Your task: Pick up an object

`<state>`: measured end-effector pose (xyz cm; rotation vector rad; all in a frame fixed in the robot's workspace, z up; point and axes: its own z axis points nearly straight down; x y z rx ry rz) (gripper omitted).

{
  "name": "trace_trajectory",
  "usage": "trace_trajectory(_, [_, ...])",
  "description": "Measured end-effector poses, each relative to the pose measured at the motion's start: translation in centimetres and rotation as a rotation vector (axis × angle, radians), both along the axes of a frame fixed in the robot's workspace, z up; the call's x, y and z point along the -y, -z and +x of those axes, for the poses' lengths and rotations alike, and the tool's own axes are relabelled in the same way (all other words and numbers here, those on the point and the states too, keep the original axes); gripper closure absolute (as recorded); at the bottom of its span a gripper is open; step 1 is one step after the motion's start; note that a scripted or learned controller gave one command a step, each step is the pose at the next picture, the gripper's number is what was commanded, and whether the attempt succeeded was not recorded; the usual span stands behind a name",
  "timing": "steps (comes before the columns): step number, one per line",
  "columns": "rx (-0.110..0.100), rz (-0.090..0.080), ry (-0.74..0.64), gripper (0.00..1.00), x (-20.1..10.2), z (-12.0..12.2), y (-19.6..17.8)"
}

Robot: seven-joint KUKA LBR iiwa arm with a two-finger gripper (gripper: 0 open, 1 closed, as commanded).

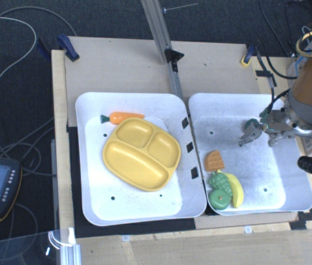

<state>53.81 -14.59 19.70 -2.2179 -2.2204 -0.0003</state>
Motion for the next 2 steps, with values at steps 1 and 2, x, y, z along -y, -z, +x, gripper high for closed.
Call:
trace_trajectory(1, [0.001, 0.000, 0.000, 0.00, 0.0, 0.0, 0.0])
trace_trajectory(2, [-0.006, 0.001, 0.001, 0.00, -1.1, -0.2, 5.3])
